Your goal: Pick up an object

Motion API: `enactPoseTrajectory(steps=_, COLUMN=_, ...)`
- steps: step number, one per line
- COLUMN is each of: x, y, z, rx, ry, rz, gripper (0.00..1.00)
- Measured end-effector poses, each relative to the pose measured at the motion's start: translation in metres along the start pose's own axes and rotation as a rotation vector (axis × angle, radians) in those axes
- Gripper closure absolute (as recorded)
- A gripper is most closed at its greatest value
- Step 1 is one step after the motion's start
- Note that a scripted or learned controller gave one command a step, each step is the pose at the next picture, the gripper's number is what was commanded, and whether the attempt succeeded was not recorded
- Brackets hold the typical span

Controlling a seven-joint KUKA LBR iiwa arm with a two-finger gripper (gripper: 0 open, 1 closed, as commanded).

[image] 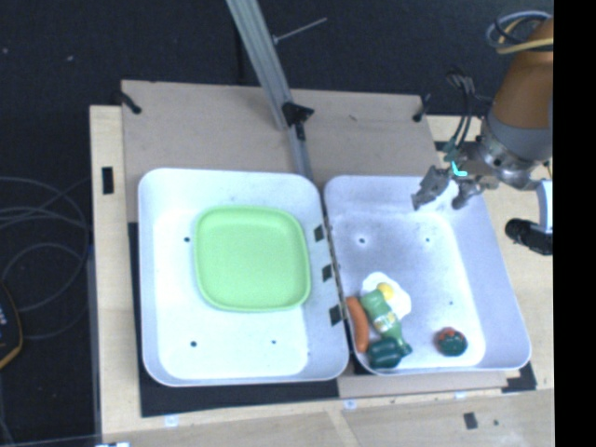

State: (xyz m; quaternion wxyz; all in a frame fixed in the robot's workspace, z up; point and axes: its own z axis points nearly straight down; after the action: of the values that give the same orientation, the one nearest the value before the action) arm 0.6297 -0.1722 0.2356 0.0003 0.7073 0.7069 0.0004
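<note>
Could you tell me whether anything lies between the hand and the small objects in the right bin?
Nothing visible does. The hand sits over the far end of the right bin, with bare bin floor between it and the toy cluster and the small round object at the near end.

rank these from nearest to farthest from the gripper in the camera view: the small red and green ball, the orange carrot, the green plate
Measured from the gripper above the right bin's far end:
1. The small red and green ball, near corner of the right bin.
2. The orange carrot, against the right bin's left wall.
3. The green plate, in the left bin.
</note>
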Motion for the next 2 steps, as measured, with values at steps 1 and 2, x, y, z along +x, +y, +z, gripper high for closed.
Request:
enactPoseTrajectory(steps=1, x=0.0, y=0.0, z=0.0, rx=0.0, ry=0.0, rz=0.0, gripper=0.0)
enactPoseTrajectory(steps=2, x=-0.005, y=0.006, z=0.046, rx=0.004, ry=-0.001, rz=0.0, gripper=0.0)
